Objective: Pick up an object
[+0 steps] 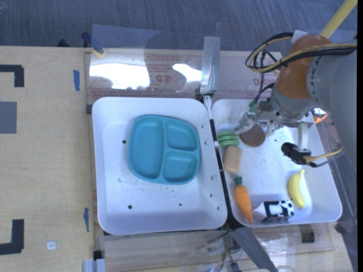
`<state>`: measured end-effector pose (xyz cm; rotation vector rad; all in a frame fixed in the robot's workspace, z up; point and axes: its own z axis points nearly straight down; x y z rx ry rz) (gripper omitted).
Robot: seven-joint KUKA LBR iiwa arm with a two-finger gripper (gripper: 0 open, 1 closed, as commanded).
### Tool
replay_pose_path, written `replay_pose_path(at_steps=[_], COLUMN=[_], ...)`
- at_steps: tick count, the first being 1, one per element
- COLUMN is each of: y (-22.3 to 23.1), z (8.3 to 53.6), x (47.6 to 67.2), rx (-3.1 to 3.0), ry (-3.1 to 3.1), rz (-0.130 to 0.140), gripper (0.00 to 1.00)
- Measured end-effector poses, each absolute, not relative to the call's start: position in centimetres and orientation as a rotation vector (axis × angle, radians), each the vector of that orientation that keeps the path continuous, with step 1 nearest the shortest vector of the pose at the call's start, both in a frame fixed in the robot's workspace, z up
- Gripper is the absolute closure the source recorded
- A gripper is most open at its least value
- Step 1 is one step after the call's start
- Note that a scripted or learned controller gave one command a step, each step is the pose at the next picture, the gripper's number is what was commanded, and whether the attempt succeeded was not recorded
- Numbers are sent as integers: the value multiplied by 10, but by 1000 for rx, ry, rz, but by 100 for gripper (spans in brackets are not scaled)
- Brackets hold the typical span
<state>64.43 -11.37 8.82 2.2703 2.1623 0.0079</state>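
Objects for picking lie in the right bin (pixel 332 197), which sits just beside the left bin (pixel 108 208) on the pale worktop (pixel 39 169). Largest of all is the grey arm (pixel 334 78) with its orange band, reaching in from the right over the right bin's far end. In the left bin rests a blue divided plate (pixel 164 149) with three compartments. The jaws (pixel 258 126) hang above a brown rounded piece (pixel 253 136) at the right bin's far left; whether they are spread or closed on it I cannot tell. Down the bin's left wall run a green sliced item (pixel 228 139), a tan bread-like piece (pixel 232 160) and a carrot (pixel 243 202). A banana (pixel 298 189) lies toward the right, a black-and-white toy cow (pixel 278 209) at the near edge. No writing can be read.
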Motion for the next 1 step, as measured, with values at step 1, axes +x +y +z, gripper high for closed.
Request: replay_pose_path(at_steps=[1], y=[-124], z=[87], x=[626], rx=[2301], ry=[2138], rz=[2], gripper=[0])
